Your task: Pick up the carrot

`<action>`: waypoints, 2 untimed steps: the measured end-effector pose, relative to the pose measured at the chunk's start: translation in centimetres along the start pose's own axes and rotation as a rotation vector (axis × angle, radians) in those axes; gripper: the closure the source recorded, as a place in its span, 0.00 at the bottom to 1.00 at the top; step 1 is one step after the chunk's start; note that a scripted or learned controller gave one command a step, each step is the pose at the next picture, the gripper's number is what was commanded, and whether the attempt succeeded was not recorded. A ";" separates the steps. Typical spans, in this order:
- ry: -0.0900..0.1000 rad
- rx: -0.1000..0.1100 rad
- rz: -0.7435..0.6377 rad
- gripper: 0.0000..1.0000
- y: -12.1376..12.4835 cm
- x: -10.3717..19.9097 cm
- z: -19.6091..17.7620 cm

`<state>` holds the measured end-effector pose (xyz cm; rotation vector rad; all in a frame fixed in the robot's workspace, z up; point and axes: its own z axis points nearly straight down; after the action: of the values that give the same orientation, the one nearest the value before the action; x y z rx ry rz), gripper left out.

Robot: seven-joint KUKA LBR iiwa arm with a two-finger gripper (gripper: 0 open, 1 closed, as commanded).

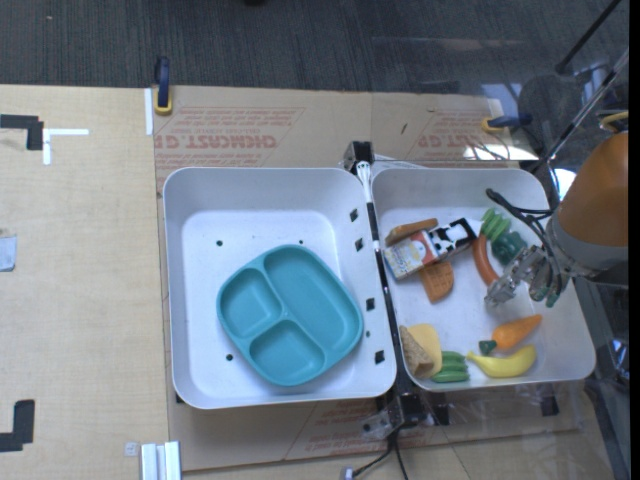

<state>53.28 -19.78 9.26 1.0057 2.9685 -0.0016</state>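
The carrot (514,333) is orange with a green stub at its left end. It lies near the front right corner of the right bin (470,183), just above a yellow banana (505,363). My gripper (518,280) hangs over the right side of that bin, a little behind the carrot and apart from it. Its fingers stand open with nothing between them. A red sausage-like piece (482,259) lies just left of the gripper.
The right bin also holds a green vegetable (497,230), a small carton (425,253), brown bread pieces (437,284), a yellow wedge (421,348) and a green pod (452,367). The left bin (190,268) holds a teal divided plate (288,314).
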 end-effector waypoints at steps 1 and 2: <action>0.001 0.000 0.001 0.00 0.0 0.0 0.0; 0.008 0.002 0.016 0.00 -4.7 3.4 0.0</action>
<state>47.72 -21.45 9.19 1.0315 2.9680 -0.0002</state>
